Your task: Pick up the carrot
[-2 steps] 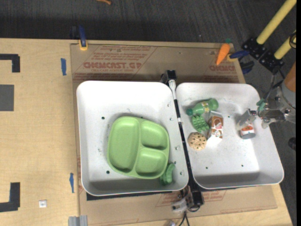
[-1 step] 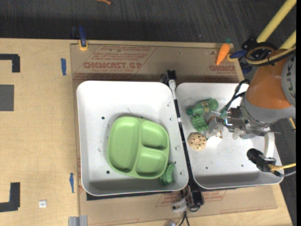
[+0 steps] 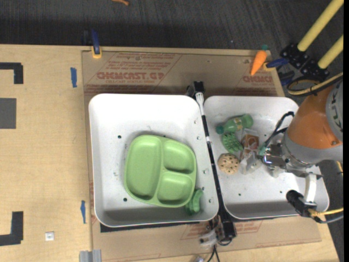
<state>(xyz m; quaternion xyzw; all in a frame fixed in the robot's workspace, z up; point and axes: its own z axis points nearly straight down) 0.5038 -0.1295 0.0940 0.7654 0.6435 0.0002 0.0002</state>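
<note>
You look down from one fixed camera above the bench [image 3: 43,146], tilted slightly so the far edge and dark floor sit at the top. Both white bins [image 3: 103,113] fit whole in mid-frame, and the arm [image 3: 319,130] enters from the right
</note>
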